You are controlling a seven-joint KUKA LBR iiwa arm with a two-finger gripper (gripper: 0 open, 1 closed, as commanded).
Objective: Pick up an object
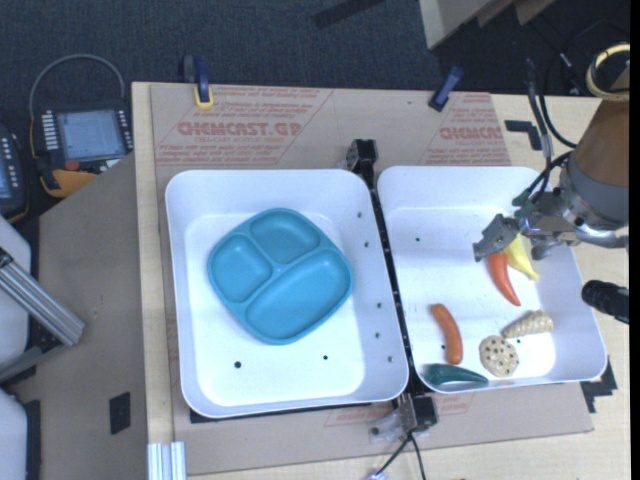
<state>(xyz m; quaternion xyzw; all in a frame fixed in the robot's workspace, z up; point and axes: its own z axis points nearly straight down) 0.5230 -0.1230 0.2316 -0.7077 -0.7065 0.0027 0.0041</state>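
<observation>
My gripper (517, 236) hangs over the upper right of the right bin (440, 193), reaching in from the right. Directly below it lie a red chili pepper (506, 279) and a yellow banana-like piece (523, 259), whose upper ends are hidden under the gripper. Whether it touches them I cannot tell. Lower in the same bin are an orange sausage-shaped piece (449, 332), a round cookie (498, 355), a pale bread-like piece (529, 323) and a teal object (456, 375) against the front wall.
The left bin (190, 208) holds a blue divided plate (280, 274). A black divider clamp (362, 154) sits between the bins at the back. Cables run past the right bin's far corner.
</observation>
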